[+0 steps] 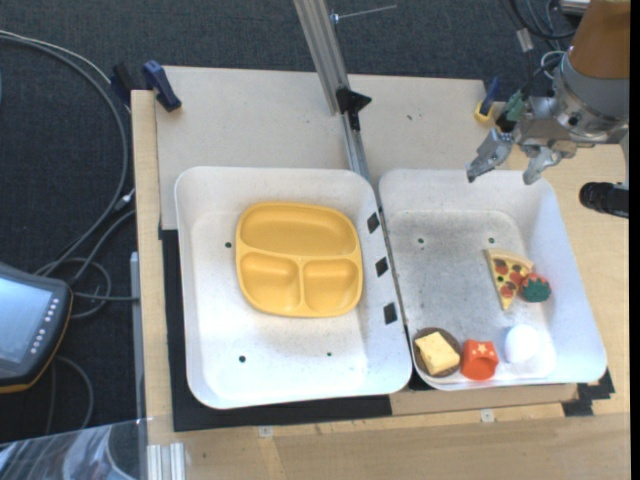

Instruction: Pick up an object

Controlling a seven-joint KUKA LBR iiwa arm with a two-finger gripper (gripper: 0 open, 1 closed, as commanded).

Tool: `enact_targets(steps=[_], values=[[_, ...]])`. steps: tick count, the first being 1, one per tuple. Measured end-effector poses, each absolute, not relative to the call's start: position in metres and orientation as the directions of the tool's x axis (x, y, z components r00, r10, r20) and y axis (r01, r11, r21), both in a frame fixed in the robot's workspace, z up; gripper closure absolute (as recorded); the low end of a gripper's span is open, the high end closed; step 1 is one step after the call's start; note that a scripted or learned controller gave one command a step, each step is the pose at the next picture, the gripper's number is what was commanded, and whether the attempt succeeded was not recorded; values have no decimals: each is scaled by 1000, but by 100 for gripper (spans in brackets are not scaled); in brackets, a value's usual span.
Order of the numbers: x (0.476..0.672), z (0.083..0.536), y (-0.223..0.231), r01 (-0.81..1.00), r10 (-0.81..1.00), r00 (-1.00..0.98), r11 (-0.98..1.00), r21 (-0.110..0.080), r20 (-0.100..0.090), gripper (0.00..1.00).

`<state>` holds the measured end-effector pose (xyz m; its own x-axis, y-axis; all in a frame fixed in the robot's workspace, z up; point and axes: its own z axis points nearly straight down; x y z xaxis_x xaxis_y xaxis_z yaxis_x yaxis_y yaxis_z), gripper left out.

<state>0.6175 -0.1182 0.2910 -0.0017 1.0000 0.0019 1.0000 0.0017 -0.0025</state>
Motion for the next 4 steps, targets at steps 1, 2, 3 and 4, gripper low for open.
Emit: enact_targets(steps=[1,2,3,4], values=[[618,291,-118,1000,1000,-2,2,-2,2,0],[612,247,-114,1000,1000,0,0,-7,1,0],[617,202,-109,1000,1000,-1,1,-7,2,0],[609,157,-107,1000,1000,0,0,-8,2,0]])
